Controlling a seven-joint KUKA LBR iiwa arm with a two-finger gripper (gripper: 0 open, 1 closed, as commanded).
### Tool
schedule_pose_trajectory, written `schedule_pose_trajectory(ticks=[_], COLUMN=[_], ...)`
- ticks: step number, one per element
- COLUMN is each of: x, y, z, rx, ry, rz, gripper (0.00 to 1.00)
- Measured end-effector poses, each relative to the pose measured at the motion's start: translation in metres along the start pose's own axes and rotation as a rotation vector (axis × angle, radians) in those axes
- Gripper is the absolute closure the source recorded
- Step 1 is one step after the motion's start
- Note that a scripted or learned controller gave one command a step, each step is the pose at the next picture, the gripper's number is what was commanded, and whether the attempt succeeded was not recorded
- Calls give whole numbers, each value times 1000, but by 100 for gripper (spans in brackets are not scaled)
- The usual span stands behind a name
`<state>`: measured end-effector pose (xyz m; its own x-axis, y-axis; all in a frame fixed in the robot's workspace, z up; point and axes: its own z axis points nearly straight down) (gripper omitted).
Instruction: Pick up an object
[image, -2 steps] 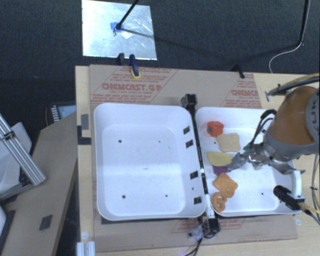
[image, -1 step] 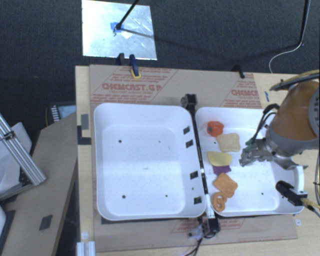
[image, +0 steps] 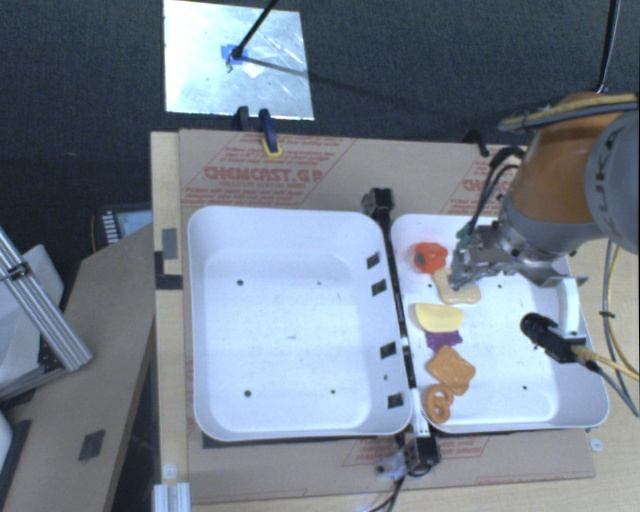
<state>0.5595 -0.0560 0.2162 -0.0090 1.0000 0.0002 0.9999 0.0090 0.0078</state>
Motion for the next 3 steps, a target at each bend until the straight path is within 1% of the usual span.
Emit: schedule_pose_trajectory(ticks=[1, 2, 3], x=[69, 94, 120], y=[2, -35, -71], z=[-101, -249, -296], rx=[-5, -10, 0], ry=[3, 3, 2], rz=[-4, 0, 2], gripper=[100, 100, 100])
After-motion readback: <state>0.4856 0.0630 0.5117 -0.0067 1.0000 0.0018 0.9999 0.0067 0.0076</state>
